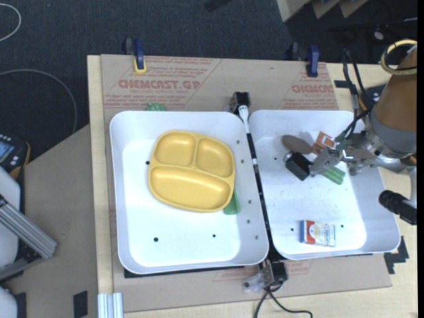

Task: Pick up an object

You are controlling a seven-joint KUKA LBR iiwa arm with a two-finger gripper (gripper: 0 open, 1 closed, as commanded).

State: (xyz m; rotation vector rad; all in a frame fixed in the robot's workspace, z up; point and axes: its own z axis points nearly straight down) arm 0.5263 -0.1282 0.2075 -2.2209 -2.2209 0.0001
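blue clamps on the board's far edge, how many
2: one blue clamp above the left bin, the other above the right bin. The arm may hide more.

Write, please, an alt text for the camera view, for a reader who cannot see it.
A grey robot arm reaches from the right over the right white bin, its gripper low among a black block, a green piece and an orange item. A small colourful box lies nearer the front. The left bin holds a yellow divided plate.

A brown worktop (99, 177) bears two white bins (132, 237), held by blue clamps (138, 52); cables (40, 78) cross the dark floor.
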